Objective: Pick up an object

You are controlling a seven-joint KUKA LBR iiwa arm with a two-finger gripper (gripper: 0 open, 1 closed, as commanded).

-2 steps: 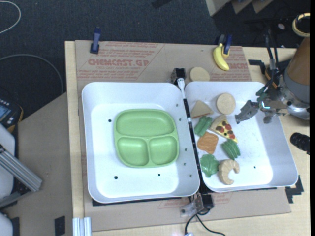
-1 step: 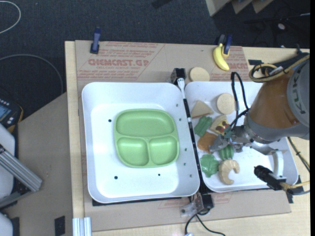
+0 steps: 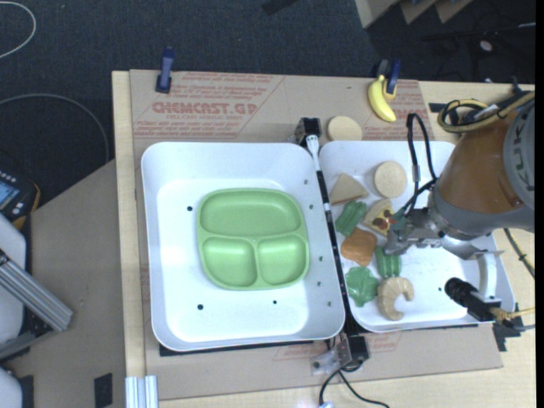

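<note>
The right bin [image 3: 450, 300] holds several toy foods: a beige wedge [image 3: 346, 188], a round cracker [image 3: 390, 178], a green leaf [image 3: 349, 218], a pizza-like piece [image 3: 379, 220], a brown bread piece [image 3: 359, 246], a green piece [image 3: 389, 265], a green clump [image 3: 360, 285] and a croissant [image 3: 394, 297]. My gripper [image 3: 396, 245] is low in this bin, between the brown bread piece and the pizza-like piece, just above the green piece. The wrist hides what lies under it.
The left bin [image 3: 170, 194] holds a green divided plate [image 3: 252, 236]. A toy banana [image 3: 382, 100] and a tan disc [image 3: 344, 128] lie on the bench behind the right bin. Cables [image 3: 463, 113] run along the arm at the right.
</note>
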